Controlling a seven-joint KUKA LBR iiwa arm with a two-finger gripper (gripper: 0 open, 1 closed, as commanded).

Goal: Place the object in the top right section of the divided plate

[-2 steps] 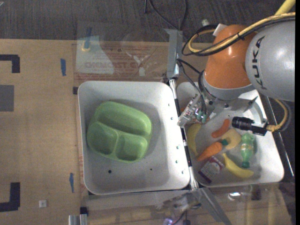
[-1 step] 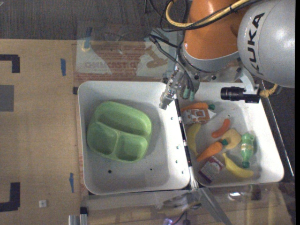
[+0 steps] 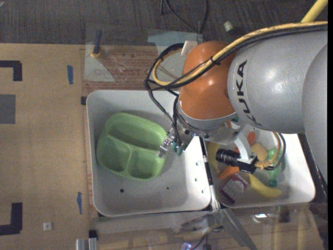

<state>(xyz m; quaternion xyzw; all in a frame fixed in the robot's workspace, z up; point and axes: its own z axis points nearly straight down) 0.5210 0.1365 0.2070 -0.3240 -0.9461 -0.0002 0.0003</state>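
Arm (image 3: 250, 82): reaching in over both bins, looming above the plate's right side.
Plate (image 3: 132, 146): green, divided, lying in the left bin (image 3: 104, 191).
Right bin (image 3: 302, 186): right of the plate, toy food piled inside, banana (image 3: 264, 188) among it.
Gripper (image 3: 170, 146): at the plate's right rim; whether it grasps anything, can't tell.

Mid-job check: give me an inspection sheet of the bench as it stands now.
Surface: two white bins; left bin holds the plate.
Job's things: green divided plate, sections look bare.
Clutter: banana, orange piece, small packet in right bin.
End effector: end effector at the plate's right rim; finger state unclear.
Cables: black and yellow cables along the arm.
Surroundings: blue tape on cardboard floor.
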